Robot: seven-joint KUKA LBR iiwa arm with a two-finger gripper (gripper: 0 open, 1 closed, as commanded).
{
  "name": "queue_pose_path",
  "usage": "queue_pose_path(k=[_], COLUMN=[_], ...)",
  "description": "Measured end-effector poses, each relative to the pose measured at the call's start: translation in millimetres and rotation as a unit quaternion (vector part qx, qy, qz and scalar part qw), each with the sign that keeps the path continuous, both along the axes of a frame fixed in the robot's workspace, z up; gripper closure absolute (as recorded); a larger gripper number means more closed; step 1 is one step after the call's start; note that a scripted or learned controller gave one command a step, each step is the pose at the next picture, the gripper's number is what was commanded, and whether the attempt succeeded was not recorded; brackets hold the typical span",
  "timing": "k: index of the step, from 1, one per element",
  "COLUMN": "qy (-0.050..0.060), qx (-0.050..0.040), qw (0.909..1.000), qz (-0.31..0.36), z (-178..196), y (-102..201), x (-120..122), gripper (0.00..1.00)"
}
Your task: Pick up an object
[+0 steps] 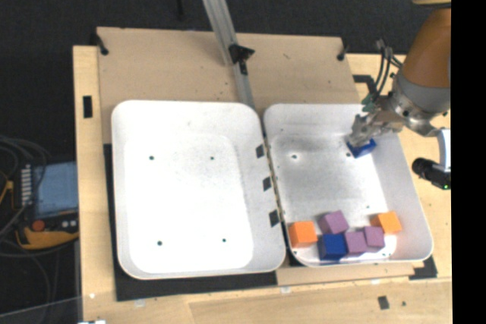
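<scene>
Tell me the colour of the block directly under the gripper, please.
Blue. The block lies below the gripper in the right bin, seen in the camera view.

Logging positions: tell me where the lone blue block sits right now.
The lone blue block is in the right bin, near its far right side, directly at the end effector, well apart from the block cluster.

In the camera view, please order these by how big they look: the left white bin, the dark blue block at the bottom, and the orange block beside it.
1. left white bin, by far the largest.
2. dark blue block and orange block: they look alike in size, so I cannot rank them.
</scene>
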State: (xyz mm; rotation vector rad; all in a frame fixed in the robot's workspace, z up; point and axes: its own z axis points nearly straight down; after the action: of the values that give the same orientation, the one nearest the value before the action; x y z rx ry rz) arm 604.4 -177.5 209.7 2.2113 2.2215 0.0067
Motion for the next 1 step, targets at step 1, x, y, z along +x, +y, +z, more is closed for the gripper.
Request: queue_pose_path(k=[1], qy=[0.000], qx=[-0.0006], qw=[1.0000], qz=[0.000], z=[62.2], y=[-6.7], x=[7.0], gripper=[1.00])
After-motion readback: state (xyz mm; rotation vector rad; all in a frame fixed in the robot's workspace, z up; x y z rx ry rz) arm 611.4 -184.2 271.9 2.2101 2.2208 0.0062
